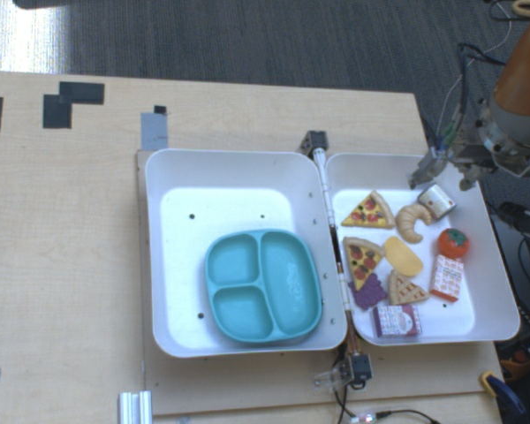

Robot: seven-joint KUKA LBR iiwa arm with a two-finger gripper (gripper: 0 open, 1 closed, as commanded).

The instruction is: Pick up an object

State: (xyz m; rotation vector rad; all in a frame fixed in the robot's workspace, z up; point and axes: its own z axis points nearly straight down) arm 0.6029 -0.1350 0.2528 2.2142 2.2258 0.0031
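Observation:
The right bin (499, 321) holds several toy foods: two pizza slices (369, 210) (362, 256), a croissant (412, 222), a tomato (453, 243), a yellow piece (403, 257), a red-and-white packet (447, 278), a purple piece (367, 291), a wedge of pie (406, 287), a small carton (396, 321) and a small can (436, 201). My gripper (442, 180) hangs over the bin's far right corner, open, its dark fingers spread. The can lies just in front of it, below the fingers and not gripped.
The left bin (172, 237) holds a blue divided plate (263, 284). A clamp (314, 141) sits at the far end of the ridge between the bins. Cables (455, 104) trail behind the arm at the right.

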